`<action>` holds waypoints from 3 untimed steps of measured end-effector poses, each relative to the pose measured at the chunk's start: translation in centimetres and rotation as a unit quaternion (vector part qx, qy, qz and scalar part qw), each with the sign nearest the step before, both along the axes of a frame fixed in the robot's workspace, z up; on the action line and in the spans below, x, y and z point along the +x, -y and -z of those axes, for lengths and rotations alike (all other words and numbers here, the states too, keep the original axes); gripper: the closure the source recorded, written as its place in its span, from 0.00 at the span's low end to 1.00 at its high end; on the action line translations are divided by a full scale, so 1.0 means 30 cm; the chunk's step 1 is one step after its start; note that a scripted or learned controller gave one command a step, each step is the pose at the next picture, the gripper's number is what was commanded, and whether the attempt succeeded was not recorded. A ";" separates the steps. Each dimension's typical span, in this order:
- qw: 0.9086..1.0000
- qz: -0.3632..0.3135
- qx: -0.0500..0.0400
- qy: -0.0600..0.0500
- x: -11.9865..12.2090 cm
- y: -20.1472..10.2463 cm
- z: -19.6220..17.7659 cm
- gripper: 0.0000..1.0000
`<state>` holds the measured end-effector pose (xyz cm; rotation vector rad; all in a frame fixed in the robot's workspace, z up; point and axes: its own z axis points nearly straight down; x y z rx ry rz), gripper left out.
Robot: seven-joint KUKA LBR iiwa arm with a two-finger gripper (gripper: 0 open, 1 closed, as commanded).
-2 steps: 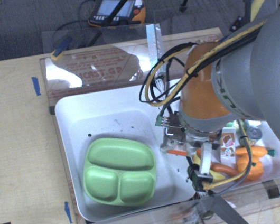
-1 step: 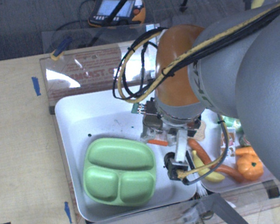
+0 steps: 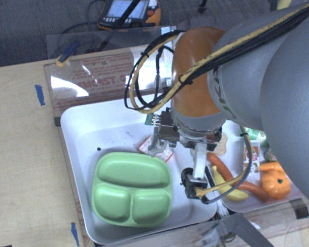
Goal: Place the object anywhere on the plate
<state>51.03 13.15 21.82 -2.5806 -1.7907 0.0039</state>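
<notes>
Arm (image 3: 280, 98) first: grey bulk reaching in from 3 o'clock, orange band (image 3: 200, 64) above the wrist, looped cables over it. Under it, wooden counter (image 3: 18, 191) carrying two white bins, the left bin (image 3: 84, 126) plain to see, the right bin (image 3: 275, 202) mostly covered by the arm. Green divided plate (image 3: 132, 190) lying flat at the 6 o'clock end of the left bin, nothing on it. Jaws hanging low over the shared wall of the bins, just off the plate's 3 o'clock edge; width of opening impossible to judge against the dark tooling and cables, and nothing clearly seen between them. Toward 3 o'clock of the jaws, in the right bin, an orange pumpkin-like toy (image 3: 274, 180), then a red-orange sausage-shaped piece (image 3: 220, 168) just beside the jaws, probably the object meant, though not certain. Likely light, stiff plastic with a smooth, slippery skin, prone to rolling; best pinched across the middle of its narrow width, not at the tapered ends. Yellow banana-like piece (image 3: 238, 195) lying against its 6 o'clock end, close enough to get nudged or caught in the same pinch. Smallest, a red and white packet (image 3: 146, 145) at the plate's 12 o'clock edge, near 10 o'clock of the jaws.
</notes>
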 end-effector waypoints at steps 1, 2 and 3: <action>0.973 0.232 -0.001 0.000 -0.104 -0.193 -0.119 0.00; 0.973 0.233 -0.001 0.000 -0.105 -0.193 -0.119 0.00; 0.973 0.231 -0.002 -0.001 -0.105 -0.196 -0.149 1.00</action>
